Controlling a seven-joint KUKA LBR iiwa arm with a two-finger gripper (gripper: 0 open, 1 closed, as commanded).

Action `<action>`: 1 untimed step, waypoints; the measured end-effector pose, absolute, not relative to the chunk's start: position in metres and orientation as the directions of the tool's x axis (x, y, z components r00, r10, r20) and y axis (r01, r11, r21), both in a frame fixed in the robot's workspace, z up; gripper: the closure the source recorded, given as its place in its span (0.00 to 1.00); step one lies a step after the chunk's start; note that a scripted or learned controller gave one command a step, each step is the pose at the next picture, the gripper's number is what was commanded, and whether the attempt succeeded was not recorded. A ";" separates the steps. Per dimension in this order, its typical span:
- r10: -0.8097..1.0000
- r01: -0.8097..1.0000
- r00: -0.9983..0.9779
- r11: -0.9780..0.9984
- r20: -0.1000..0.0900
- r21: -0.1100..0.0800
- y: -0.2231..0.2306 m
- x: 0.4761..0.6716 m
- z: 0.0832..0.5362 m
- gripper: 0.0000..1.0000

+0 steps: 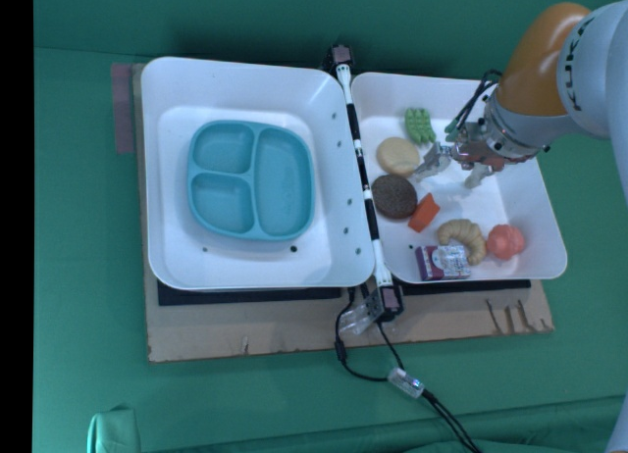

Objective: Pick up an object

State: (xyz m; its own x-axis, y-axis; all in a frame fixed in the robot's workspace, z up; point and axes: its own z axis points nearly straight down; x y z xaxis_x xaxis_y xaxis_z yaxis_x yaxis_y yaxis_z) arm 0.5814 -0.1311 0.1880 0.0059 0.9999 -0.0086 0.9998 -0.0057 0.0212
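The right bin (pixel 535 208) holds several food toys: a green pea pod (pixel 419 125), a tan round cookie (pixel 397 155), a dark brown patty (pixel 394 196), an orange-red wedge (pixel 424 213), a tan croissant (pixel 463 236), a pink-orange piece (pixel 505 241) and a small purple carton (pixel 443 262). My gripper (pixel 452 169) hangs over the middle of this bin, right of the cookie and above the wedge. Its fingers are spread apart with nothing between them.
The left bin (pixel 167 196) carries a teal divided plate (pixel 251 179). A black-and-white bar (pixel 359 172) runs between the bins. Cables (pixel 392 368) trail off the bench's front edge. The grey arm with its orange band (pixel 545 44) enters from the upper right.
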 end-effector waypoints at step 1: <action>1.000 1.000 0.004 -0.004 -0.007 0.016 -0.118 0.656 0.187 0.00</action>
State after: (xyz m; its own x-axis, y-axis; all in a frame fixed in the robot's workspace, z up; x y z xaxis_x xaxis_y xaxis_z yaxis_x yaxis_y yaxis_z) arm 0.6562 -0.1177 0.1869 0.0039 1.0000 -0.0068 0.9999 -0.0038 0.0158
